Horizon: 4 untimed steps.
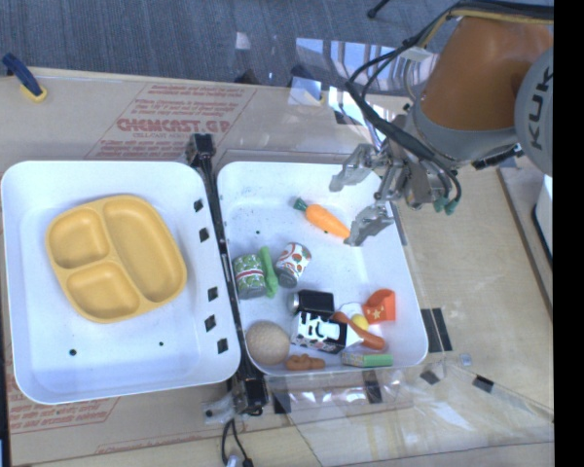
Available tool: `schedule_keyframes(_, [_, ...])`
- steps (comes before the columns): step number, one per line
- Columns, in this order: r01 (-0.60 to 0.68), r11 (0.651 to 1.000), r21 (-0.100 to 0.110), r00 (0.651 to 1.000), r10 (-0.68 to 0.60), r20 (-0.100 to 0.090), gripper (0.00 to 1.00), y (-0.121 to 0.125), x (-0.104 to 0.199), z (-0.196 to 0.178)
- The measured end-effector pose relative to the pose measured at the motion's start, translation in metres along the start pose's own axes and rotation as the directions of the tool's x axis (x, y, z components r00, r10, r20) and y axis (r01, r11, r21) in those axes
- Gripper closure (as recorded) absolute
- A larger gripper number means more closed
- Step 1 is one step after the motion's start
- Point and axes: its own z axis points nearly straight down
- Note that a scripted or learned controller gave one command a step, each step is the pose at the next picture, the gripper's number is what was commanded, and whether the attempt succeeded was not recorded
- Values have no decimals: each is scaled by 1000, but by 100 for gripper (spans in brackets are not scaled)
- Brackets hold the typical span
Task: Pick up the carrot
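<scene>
We see the gripper (361,200) above the right bin (263,185), fingers apart, seemingly just right of the carrot (323,219), not holding it.

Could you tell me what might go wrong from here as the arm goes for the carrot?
1. The small orange carrot with a green top lies at a slant on the right white bin's floor, so closing jaws could roll it aside.
2. The open two-finger gripper sits slightly to the carrot's right, near the bin's right wall; a straight descent might miss or clip the wall.
</scene>
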Motion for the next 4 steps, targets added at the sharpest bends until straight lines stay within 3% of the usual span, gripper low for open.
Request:
schedule_keyframes(1, [178,984,-4,984,-179,-6,0,-6,-46,92])
schedule_keyframes(2, [-55,999,-1,999,55,3,0,-40,-67,175])
schedule_keyframes(3, [-47,999,0,999,47,6,100,-38,-69,164])
schedule_keyframes(4, [121,993,-2,993,-121,-1,100,-55,-28,187])
